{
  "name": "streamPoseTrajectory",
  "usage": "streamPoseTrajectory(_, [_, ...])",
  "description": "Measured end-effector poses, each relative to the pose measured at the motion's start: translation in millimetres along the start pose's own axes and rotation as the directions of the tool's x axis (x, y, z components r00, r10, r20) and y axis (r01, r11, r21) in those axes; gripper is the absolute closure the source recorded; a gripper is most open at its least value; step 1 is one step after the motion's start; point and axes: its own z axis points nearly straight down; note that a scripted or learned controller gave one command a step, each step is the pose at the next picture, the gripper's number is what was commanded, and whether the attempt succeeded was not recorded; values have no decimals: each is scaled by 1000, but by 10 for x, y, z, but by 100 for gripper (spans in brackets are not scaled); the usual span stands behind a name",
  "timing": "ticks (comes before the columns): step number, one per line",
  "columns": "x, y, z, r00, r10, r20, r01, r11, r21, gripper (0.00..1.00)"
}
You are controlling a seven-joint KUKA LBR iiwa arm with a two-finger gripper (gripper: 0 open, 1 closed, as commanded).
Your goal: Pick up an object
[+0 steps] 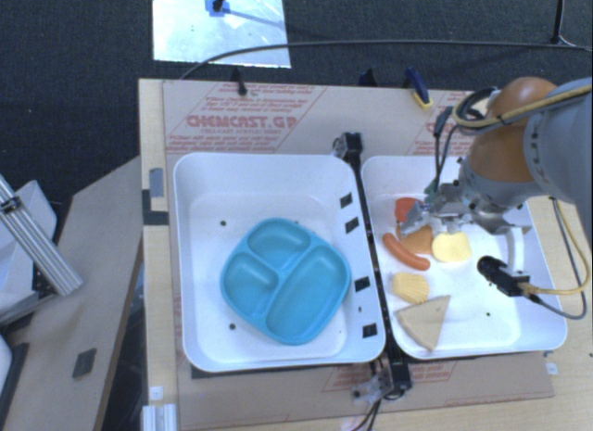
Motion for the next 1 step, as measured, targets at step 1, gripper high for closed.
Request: streamPoseTrajectory(1, [0, 18, -138, 1000, -1, 2, 1, 1000, -6, 100])
